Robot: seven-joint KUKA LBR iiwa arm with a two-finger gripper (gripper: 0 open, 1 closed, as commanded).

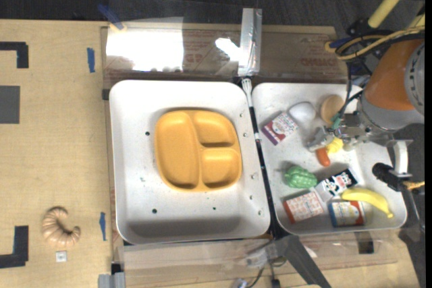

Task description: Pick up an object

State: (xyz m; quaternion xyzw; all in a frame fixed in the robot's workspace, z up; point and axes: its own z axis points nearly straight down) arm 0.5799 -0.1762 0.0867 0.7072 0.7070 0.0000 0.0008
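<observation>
Camera view from above records the bench (47, 145) carrying two shallow white bins side by side: the left bin (128, 165) contains a yellow divided tray (198, 148), and the right bin (385, 212) contains the loose objects eligible for picking. Grey arm (398, 88) with its orange band enters from the right and stands over the upper right part of the right bin, with the gripper (335, 135) low among the items there. Gripper state cannot be determined; the wrist hides the tip. Contents of the right bin, in descending size: a banana (368, 199) at the lower right, a small red carton (304, 206) and a white can (346, 213) along the near wall, a purple-and-white carton (279, 127) at the upper left, a green toy (299, 177) at the centre, a round tan piece (331, 106) at the top, and a small orange piece (324, 156) just beside the gripper. Judgement: the small pieces under the wrist are the nearest candidates; a sound pick calls for centring on one item apart from its neighbours, descending straight, and closing fully before lifting. A curled pink toy (61, 226) lies on the bench well apart from both bins
</observation>
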